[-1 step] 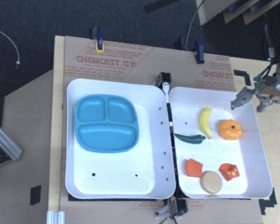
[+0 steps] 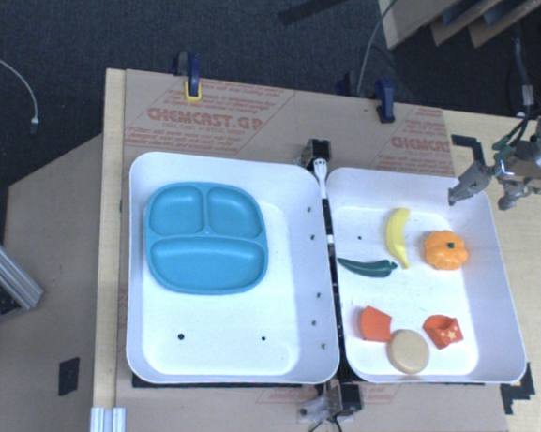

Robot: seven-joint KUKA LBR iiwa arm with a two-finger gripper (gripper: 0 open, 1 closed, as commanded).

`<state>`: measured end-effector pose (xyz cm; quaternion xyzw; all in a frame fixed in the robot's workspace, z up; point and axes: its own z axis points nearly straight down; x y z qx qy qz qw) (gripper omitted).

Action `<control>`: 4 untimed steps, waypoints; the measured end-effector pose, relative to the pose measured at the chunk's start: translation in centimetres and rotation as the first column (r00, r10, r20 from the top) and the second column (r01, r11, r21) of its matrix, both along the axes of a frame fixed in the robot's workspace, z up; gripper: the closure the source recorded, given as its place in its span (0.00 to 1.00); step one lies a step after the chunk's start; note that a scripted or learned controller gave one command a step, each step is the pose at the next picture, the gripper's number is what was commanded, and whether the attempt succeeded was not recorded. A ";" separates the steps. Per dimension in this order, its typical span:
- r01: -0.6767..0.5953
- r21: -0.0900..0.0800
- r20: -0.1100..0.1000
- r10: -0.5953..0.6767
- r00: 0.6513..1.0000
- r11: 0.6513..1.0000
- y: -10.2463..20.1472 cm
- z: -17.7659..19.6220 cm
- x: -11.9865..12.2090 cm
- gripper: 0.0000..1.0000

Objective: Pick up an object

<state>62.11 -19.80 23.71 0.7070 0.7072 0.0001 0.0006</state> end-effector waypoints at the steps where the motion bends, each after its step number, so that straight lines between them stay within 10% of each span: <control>1: 0.000 0.002 -0.007 0.000 1.000 1.000 0.2 -4.5 -0.7 0.00; 3: -0.001 0.002 -0.005 0.001 1.000 1.000 0.5 -15.4 0.2 0.00; 4: -0.001 -0.001 0.001 0.001 1.000 1.000 0.5 -14.0 0.3 1.00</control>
